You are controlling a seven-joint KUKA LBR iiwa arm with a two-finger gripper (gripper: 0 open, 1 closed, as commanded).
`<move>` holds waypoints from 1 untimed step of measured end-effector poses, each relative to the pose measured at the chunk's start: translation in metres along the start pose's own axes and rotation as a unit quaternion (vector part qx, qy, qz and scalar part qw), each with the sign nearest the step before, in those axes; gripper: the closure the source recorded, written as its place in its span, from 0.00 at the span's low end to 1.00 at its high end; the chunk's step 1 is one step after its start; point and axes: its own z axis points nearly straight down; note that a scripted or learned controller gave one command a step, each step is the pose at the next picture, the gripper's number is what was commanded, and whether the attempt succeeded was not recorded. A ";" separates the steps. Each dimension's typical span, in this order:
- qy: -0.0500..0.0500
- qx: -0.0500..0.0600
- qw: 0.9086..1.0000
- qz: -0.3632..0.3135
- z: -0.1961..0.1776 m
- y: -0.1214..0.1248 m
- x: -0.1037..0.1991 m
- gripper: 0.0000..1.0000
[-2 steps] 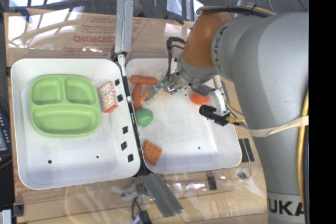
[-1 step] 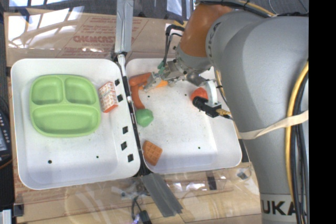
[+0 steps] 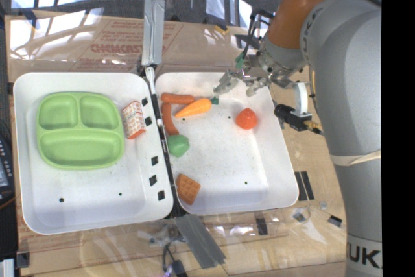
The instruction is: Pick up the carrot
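The orange carrot [image 3: 193, 108] lies slanted in the right bin [image 3: 272, 168], near its far left, with its green tip pointing right. My gripper [image 3: 239, 85] hangs over the bin's far edge, just right of and beyond the carrot. It is open, and its left finger [image 3: 224, 83] ends close above the carrot's green tip. Nothing is between the fingers.
Two sausages [image 3: 176, 98] [image 3: 168, 119] lie beside the carrot, and a green vegetable [image 3: 178, 145] and a waffle piece [image 3: 188, 187] sit nearer the front. A red tomato [image 3: 246, 119] rests below the gripper. The left bin [image 3: 78, 198] holds a green divided plate [image 3: 79, 130] and a small can [image 3: 133, 119].
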 end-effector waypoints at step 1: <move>0.001 0.003 0.999 -0.039 0.083 0.005 0.058 0.00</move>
